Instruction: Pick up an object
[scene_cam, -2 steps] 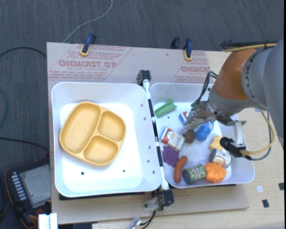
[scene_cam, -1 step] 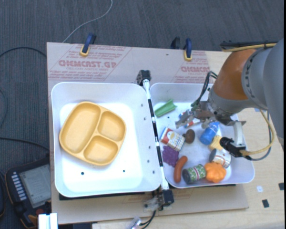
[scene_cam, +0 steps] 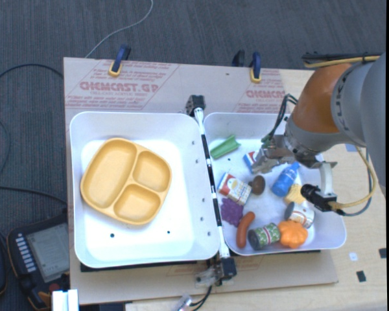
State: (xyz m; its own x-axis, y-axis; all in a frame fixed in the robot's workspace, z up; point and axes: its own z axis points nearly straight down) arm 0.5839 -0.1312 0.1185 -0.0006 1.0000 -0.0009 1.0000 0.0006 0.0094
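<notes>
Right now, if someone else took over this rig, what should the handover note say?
Gripper: down low in the right bin, near its middle; nothing visibly between its fingers, and whether they are open or shut is unclear.
Right bin holds: green piece, red and white carton, blue bottle, brown ball, purple piece, sausage, can, orange toy.
Left bin: yellow divided tray.
Done: arm lowered among the objects.
Left: grasp and lift an object.
</notes>
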